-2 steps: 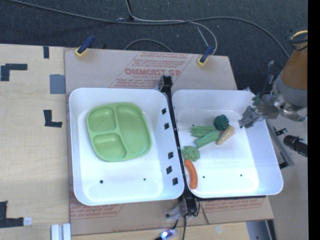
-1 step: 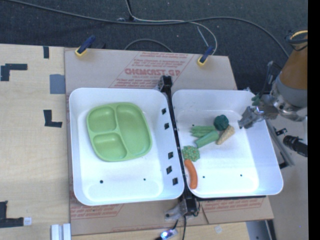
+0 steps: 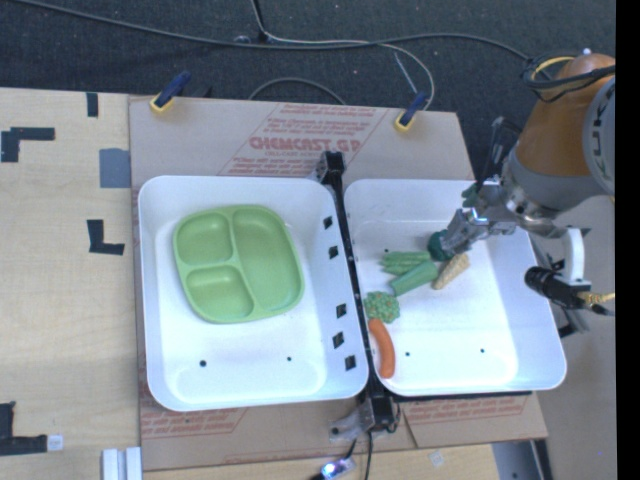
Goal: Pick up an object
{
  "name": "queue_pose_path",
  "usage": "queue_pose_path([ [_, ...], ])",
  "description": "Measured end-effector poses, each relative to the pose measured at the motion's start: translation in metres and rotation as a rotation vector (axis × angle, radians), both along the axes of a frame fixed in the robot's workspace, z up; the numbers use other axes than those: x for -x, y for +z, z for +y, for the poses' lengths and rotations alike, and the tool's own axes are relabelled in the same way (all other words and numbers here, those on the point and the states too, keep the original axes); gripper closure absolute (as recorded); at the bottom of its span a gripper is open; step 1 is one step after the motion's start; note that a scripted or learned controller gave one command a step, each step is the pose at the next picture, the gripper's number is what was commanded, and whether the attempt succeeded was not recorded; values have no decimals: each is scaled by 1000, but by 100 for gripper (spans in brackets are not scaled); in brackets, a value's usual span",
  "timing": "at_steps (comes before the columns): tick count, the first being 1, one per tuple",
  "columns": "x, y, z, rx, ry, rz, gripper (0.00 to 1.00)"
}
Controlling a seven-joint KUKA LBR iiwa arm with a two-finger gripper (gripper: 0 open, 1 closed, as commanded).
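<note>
The right bin (image 3: 500, 363) holds several toy foods. A light green pod (image 3: 404, 262) and a darker green stick (image 3: 412, 281) lie near its middle, with a yellow corn cob (image 3: 451, 270) just to their right. A broccoli floret (image 3: 381, 306) and an orange carrot-like piece (image 3: 382, 349) lie by the left wall. My gripper (image 3: 452, 238) hangs low over the bin, just above the corn cob and the pod. A small dark green shape (image 3: 440, 244) sits at its tip; I cannot make out whether it is a held object.
The left bin (image 3: 170, 368) holds a green divided plate (image 3: 238, 263). A black divider with clips (image 3: 340, 268) runs between the bins. Cables cross the dark floor at the back. The arm's orange band (image 3: 560, 118) rises at the right.
</note>
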State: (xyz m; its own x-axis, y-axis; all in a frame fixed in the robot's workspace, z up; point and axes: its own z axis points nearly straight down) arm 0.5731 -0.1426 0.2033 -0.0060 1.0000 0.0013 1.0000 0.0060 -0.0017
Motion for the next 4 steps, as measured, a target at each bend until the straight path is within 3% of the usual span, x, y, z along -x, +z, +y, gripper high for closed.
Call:
queue_pose_path([
  [3, -32, 21, 166, -1, 1, -1, 100],
  [4, -49, 20, 207, 0, 0, -1, 100],
])
